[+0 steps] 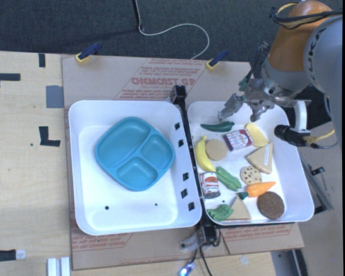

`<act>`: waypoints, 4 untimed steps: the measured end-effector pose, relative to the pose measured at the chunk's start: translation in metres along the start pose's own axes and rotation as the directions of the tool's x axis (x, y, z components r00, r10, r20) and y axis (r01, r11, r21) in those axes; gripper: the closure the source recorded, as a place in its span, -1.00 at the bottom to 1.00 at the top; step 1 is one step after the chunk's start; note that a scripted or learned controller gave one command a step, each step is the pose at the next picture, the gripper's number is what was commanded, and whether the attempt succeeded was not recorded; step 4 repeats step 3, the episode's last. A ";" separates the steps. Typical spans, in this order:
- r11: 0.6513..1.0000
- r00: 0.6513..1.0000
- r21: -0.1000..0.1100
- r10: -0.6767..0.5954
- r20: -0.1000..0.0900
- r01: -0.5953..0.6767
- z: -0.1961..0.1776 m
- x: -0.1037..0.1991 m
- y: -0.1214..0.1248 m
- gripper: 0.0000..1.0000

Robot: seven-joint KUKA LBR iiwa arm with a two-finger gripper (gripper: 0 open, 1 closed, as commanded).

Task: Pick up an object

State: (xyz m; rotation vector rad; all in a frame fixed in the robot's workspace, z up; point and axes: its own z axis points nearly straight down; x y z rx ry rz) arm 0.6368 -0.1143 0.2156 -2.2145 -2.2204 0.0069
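Two bins: left bin (pixel 80 154) bearing a blue tray (pixel 135 152), right bin (pixel 302 183) heaped with toy food as picking stock; gripper (pixel 240 108), jaws spread and holding nothing, hovers at that bin's far edge, just above the green pepper (pixel 217 126), its likeliest target.

The table (pixel 23 154) carries a cardboard sheet (pixel 155 76) at frame centre, bearing two white bins (pixel 83 171) side by side.

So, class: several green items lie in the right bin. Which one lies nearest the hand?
The dark green chilli pepper at the bin's far end, directly beneath the hand; the other green items lie lower down.
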 end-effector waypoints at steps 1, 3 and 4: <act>1.000 1.000 0.006 -0.003 -0.002 0.003 0.038 0.059 -0.036 -1.00; 1.000 1.000 -0.001 0.001 0.001 -0.001 0.006 0.132 -0.079 -1.00; 1.000 1.000 -0.001 0.001 0.001 -0.001 0.006 0.132 -0.079 -1.00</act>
